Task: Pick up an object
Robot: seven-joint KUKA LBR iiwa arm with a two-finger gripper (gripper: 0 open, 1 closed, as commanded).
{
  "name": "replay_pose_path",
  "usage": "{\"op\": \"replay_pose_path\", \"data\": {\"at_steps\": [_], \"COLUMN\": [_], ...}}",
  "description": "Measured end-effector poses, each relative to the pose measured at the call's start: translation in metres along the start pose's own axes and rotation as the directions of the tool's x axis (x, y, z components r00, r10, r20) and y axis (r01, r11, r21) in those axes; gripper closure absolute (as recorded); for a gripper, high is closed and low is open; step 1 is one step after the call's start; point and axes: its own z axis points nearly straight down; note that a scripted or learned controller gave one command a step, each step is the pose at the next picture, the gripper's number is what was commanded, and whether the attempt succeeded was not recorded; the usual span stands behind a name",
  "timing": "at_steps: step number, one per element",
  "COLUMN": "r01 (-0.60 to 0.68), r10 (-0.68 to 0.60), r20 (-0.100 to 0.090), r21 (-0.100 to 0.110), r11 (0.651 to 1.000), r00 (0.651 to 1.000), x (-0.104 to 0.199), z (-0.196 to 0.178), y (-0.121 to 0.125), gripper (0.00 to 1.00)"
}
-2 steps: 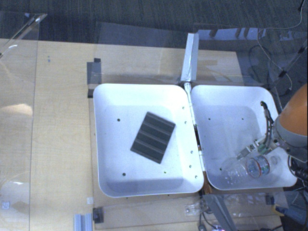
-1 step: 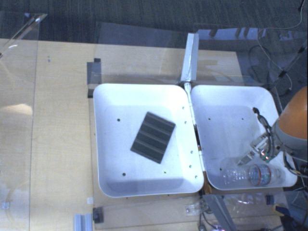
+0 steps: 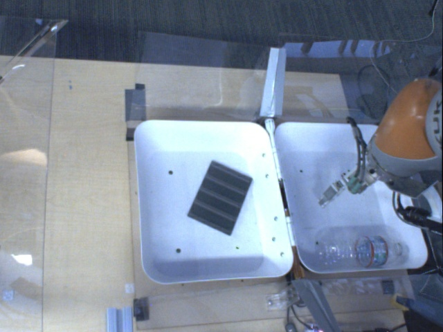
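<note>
A dark grey ribbed rectangular pad [image 3: 220, 197] lies flat and slanted in the middle of the left bin [image 3: 156, 158]. A clear plastic bottle [image 3: 356, 250] with a coloured label lies on its side along the near wall of the right bin [image 3: 304, 144]. My gripper [image 3: 330, 194] reaches in from the right and hangs over the middle of the right bin, above and a little left of the bottle. It is small and blurred. Nothing is seen held in it.
The arm's orange band [image 3: 408, 130] and grey wrist cover the right bin's far right side. A metal divider post [image 3: 272, 81] stands behind the seam between the bins. Cables [image 3: 415, 216] run along the right edge.
</note>
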Motion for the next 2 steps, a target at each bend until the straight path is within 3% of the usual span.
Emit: {"op": "replay_pose_path", "data": {"at_steps": [1, 2], "r01": [-0.197, -0.460], "r10": [0.197, 0.460], "r20": [-0.001, 0.001], "r21": [0.000, -0.004], "r11": [0.980, 0.888], "r00": [0.980, 0.888], "x": [0.049, 0.013], "z": [0.034, 0.037], "y": [0.002, 0.049], "gripper": [0.00, 0.00]}}
